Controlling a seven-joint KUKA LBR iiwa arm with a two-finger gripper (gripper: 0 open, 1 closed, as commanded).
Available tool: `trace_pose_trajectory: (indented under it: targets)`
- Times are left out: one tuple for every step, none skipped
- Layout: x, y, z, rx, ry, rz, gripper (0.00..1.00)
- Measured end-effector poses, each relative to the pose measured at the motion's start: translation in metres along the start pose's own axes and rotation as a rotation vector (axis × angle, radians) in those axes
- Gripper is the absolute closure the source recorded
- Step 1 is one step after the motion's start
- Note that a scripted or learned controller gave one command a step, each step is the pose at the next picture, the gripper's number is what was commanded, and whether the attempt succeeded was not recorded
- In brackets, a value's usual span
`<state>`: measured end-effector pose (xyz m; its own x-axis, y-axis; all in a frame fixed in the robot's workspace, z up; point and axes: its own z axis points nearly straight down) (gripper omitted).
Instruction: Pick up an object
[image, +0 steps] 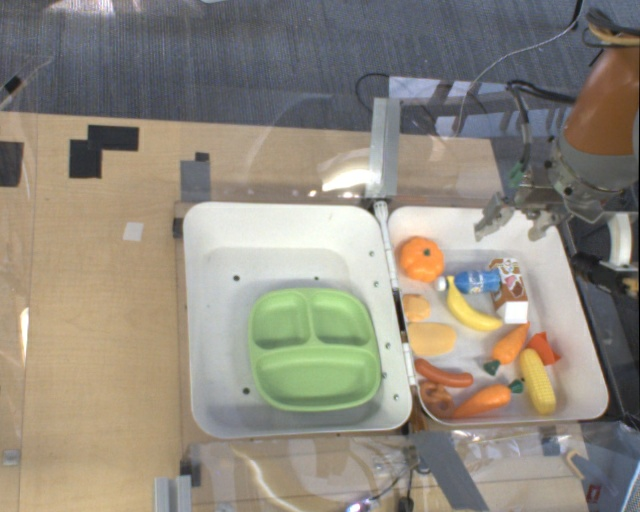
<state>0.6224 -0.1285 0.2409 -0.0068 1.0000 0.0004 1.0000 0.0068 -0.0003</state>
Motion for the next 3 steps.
trace_pose_trajectory:
  targets:
    - [-0.027, -0.031, 0.084, 0.001, 0.000, -0.115, 0.00]
    - [-0.078, -0.028, 0.087, -0.002, -0.001, -0.101, 0.00]
    - [-0.068, 0.015, 0.012, -0.003, -0.001, 0.084, 0.00]
